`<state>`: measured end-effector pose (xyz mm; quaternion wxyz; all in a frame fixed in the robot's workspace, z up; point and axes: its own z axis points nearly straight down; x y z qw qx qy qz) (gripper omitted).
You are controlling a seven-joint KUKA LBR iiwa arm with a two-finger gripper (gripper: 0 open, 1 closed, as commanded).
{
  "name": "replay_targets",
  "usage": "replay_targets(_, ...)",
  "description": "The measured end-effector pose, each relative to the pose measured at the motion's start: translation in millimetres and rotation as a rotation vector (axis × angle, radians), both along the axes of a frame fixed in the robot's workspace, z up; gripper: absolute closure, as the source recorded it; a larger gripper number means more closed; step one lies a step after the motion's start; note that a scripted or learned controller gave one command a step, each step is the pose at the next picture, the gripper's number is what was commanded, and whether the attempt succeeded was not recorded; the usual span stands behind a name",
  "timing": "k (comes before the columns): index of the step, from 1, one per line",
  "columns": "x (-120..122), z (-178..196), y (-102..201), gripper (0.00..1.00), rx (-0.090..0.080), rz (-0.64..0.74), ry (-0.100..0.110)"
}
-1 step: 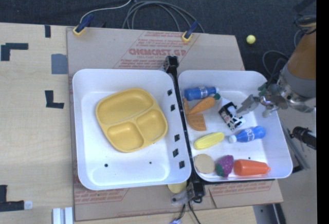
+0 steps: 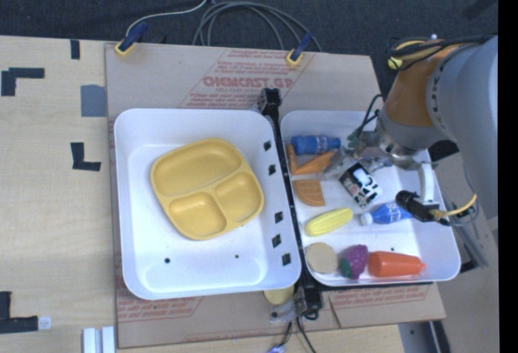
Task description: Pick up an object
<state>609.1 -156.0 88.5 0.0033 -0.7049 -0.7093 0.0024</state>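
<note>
Arm (image 2: 453, 100): cut off by the right edge; only the orange-banded wrist section shows.
Gripper (image 2: 358, 181): dark and small, its shape unclear.
Yellow object (image 2: 278, 295): mostly hidden under the bins' front rims.
Blue bottle (image 2: 388, 214): far end hidden behind a black part of the arm.
Tabletop (image 2: 40, 181): cut off at the left edge.

Yellow tray (image 2: 207, 188), orange carrot (image 2: 396, 264) — purple, perhaps grapes (image 2: 354, 260).

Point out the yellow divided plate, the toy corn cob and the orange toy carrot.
Yellow divided plastic plate (image 2: 207, 187), camera view, centre ridge.
Yellow toy corn cob (image 2: 329, 221), camera view, mid-body.
Orange toy carrot (image 2: 395, 264), camera view, mid-body.
</note>
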Motion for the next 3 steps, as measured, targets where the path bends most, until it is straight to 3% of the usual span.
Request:
replay_targets(1, 31, -4, 49, 0.0, -0.007, -0.001, -0.01)
replay_targets(2, 30, 5, 47, 1.0, -0.006, -0.003, -0.008)
replay_targets(3, 23, 100, 112, 1.0, 0.001, 0.002, -0.012)
